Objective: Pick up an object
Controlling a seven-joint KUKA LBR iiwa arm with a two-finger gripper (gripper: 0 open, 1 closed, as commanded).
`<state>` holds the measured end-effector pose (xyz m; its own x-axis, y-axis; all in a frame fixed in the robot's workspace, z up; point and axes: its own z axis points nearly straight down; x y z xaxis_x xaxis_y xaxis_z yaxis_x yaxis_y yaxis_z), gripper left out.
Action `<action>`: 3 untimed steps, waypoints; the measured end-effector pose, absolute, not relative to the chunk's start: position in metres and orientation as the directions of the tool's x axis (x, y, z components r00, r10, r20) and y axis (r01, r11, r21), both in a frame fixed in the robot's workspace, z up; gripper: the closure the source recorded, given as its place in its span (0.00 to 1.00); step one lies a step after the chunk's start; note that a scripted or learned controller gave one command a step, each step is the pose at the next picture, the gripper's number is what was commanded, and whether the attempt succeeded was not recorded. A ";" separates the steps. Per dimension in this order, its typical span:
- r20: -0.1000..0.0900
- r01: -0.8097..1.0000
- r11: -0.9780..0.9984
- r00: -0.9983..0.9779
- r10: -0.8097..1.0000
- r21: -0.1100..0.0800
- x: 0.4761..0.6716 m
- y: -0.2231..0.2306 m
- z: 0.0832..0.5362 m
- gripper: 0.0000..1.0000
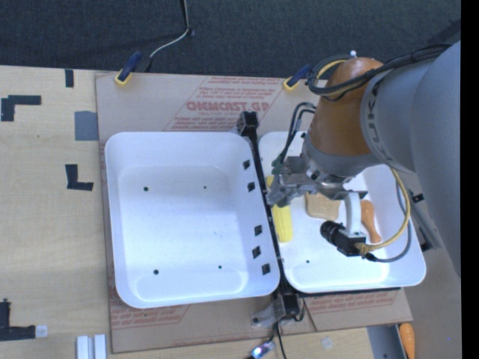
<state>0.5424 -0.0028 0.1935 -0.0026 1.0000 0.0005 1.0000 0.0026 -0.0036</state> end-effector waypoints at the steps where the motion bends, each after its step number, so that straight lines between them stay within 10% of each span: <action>1: 0.000 1.000 0.003 -0.003 1.000 0.005 0.543 0.013 0.270 1.00; 2: -0.002 1.000 -0.005 0.005 1.000 0.013 0.494 -0.051 0.402 1.00; 3: 0.001 1.000 0.008 -0.008 1.000 -0.001 0.484 0.036 0.387 1.00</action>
